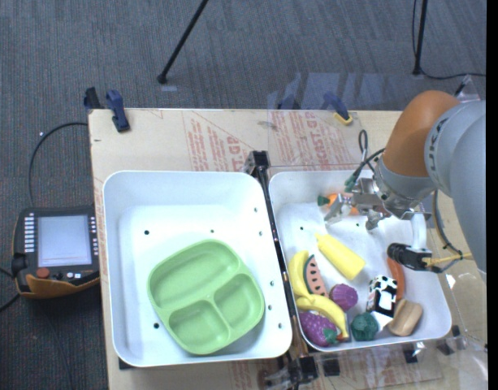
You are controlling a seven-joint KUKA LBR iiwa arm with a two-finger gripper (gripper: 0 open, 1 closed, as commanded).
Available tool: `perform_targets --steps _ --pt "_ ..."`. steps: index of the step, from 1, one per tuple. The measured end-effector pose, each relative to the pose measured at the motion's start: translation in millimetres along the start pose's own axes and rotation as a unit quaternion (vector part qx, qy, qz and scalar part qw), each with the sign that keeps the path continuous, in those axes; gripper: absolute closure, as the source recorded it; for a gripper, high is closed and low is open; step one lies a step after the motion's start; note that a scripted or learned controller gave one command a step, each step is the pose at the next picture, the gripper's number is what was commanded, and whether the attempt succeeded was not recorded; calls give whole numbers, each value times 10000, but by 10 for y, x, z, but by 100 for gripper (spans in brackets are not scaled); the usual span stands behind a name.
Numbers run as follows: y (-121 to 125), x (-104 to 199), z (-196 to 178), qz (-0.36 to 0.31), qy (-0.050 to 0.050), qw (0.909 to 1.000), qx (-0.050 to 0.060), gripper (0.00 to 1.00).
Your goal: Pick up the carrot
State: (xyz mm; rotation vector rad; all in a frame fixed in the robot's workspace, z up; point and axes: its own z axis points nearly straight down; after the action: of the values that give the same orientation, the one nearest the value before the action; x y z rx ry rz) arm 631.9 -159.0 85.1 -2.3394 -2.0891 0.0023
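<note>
The carrot [331, 197], small and orange with a green top, lies near the far left corner of the right bin [301, 187]. My gripper [352, 216] hangs right over it, reaching in from the right. Its two fingers [336, 210] are spread apart, one beside the carrot and the other further right. Nothing is held between them. Part of the carrot is hidden under the gripper body.
Also in the right bin are a yellow block [339, 255], a banana [301, 279], a watermelon slice [313, 276], a plum [344, 296], grapes [318, 327], broccoli [364, 326], bread [404, 317] and a sausage [397, 276]. A green divided plate [206, 295] sits in the left bin [123, 218].
</note>
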Motion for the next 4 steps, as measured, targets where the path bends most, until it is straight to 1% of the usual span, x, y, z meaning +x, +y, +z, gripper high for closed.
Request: perform_targets --steps 1,2,3,4 --pt "167 -373 -10 2373 53 9714 76 0" --pt "181 -358 -112 2321 27 9727 44 100" --pt "181 -353 -108 2312 25 9729 47 0" --pt "58 222 -13 3845 -41 9231 78 0"
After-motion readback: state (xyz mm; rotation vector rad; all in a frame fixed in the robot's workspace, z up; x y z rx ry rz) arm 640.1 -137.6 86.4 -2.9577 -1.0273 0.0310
